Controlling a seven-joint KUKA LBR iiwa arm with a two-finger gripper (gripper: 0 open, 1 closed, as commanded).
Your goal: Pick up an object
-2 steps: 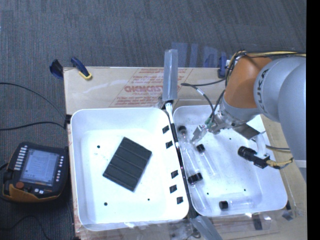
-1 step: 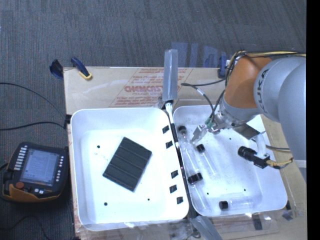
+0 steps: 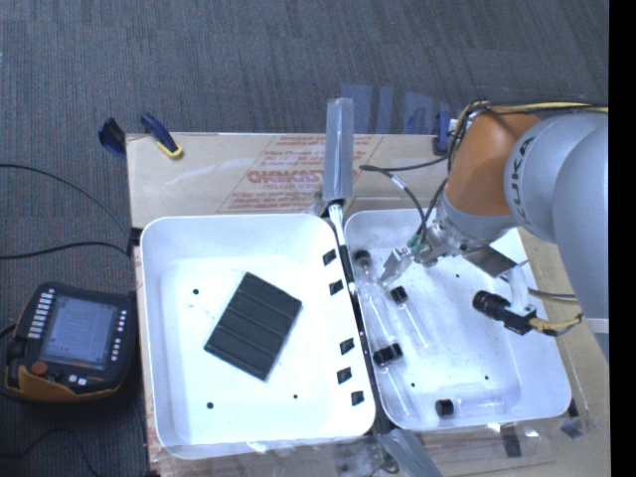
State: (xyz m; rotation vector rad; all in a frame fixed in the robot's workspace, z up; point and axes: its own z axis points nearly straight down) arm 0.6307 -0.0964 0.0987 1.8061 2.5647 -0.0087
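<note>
In the camera view, the grey arm with its orange band reached in from the right of the frame and its two-finger gripper point(image 3: 397, 263) hung low over the upper left part of the right white bin point(image 3: 517, 405), whether spread or pressed together could not be told. The nearest candidate, a clear plastic tube with black end caps point(image 3: 400, 322), lay just below the gripper, its long axis running from upper left to lower right. A flat dark ribbed rectangular block point(image 3: 253, 325) lay tilted mid-left bin point(image 3: 174, 246), well apart.
</note>
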